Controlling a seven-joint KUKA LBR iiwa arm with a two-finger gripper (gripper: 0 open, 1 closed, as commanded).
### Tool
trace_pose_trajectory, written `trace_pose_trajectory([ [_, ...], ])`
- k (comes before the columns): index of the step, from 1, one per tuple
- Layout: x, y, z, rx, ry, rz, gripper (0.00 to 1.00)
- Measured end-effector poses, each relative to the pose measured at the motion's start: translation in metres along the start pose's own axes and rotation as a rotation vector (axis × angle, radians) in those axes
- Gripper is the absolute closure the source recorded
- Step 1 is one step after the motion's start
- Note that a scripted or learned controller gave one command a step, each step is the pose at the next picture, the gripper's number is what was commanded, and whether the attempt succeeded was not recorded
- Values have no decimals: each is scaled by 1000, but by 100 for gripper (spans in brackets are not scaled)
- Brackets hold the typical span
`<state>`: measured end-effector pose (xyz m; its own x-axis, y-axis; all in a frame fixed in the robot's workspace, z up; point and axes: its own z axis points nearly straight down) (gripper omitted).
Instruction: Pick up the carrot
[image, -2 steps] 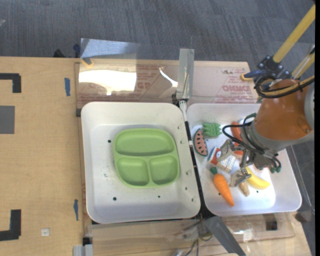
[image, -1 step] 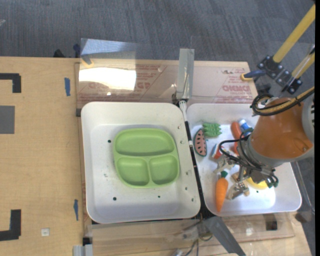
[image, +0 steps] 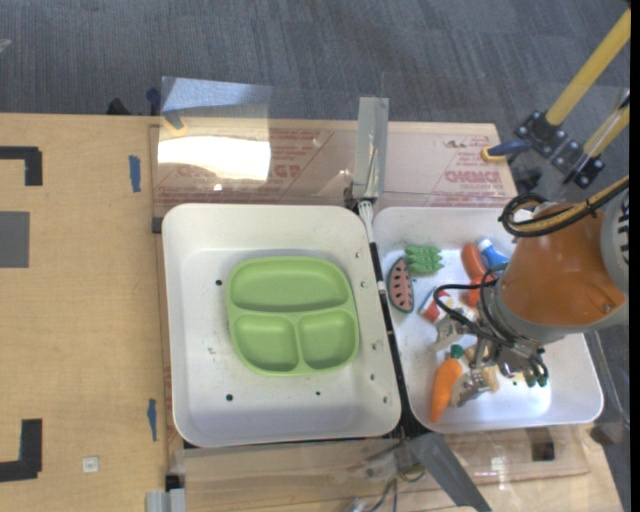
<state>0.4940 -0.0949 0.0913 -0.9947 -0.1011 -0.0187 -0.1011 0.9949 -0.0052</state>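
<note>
The carrot (image: 444, 389) is a short orange toy, tapering to a point at its lower end with a green tip on top — it lies tilted in the right bin (image: 575, 405), near the front wall. The pincer (image: 478, 378) sits just beside it; how wide it stands, I cannot tell. Reddish lettering on the clear sheet (image: 300, 160) behind the bins is too faint to read.

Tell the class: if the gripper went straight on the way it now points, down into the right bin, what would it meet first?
Most likely the carrot: the gripper hangs just beside its upper end, pointing down. Depth is unclear from this slant, so it might instead reach the right bin floor alongside it.
</note>
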Motion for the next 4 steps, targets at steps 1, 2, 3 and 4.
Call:
trace_pose_trajectory([
  [1, 2, -6, 0, -2, 6, 405, 0],
  [2, 11, -1, 0, 4, 6, 801, 0],
  [3, -24, -1, 1, 2, 10, 1120, 0],
  [4, 7, -6, 1, -1, 5, 1498, 0],
])
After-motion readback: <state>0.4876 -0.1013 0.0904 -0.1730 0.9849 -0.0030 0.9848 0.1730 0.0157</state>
